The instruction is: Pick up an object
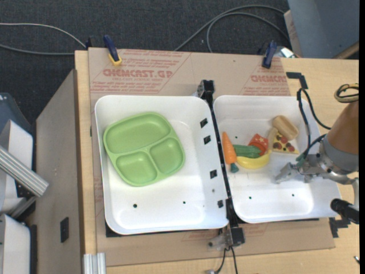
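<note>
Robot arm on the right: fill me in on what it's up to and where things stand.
The arm's gripper sits low inside the right bin, just below and right of a cluster of toy food: a carrot, banana, green vegetable, pizza slice and bread roll. Nothing is visibly held, so no pick has happened yet. The left bin holds a green divided plate.

I am working in a robotics lab test cell. Two white bins (108, 170) are sitting side by side on a brown board (171, 70) that blue clamps (112, 51) are fixing to the bench. Black cables (228, 21) are trailing across dark carpet (142, 10). Toy food (251, 152) and a green divided plate (144, 148) are serving as test objects.
</note>
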{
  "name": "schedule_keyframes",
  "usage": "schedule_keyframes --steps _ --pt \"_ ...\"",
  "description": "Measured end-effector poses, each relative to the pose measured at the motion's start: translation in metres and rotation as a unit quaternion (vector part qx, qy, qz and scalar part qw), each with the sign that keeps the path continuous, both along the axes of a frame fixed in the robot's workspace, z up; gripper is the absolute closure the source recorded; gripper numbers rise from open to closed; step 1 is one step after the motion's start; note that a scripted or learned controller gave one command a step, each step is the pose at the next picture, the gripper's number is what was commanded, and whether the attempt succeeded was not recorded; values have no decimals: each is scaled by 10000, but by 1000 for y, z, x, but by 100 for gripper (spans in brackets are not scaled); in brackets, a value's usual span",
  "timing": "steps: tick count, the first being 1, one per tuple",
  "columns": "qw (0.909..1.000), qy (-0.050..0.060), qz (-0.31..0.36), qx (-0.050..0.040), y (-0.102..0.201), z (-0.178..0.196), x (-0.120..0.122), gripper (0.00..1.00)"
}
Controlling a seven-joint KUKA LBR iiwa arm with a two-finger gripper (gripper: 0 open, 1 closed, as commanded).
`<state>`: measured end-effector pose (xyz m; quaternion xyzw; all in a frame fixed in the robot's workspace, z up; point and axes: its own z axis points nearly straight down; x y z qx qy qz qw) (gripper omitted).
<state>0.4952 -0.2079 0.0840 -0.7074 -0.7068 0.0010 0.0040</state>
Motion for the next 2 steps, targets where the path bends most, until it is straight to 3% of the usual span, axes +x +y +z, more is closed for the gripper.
schedule_keyframes --steps 1,2 --pt "10000 -37 0 -14 0 15 2 100" --pt "10000 -59 11 -31 -2 58 5 100"
